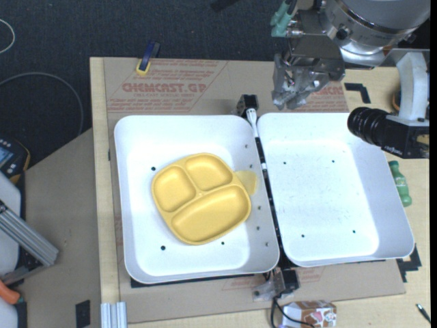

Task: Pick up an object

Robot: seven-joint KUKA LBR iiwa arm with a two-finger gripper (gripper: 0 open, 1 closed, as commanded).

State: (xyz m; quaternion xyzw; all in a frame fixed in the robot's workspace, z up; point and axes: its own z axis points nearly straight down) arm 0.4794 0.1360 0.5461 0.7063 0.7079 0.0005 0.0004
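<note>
A yellow divided plate with three compartments lies in the left bin, roughly in its middle. A small pale yellow piece pokes out from under the plate's right edge. My gripper hangs above the bench just behind the back edge of the right bin, far from the plate. Its fingers point down with nothing visible between them.
A black camera or lens body juts over the right bin's back right corner. A green object lies outside the right bin's right rim. A blue and yellow clip sits on the cardboard at the back left.
</note>
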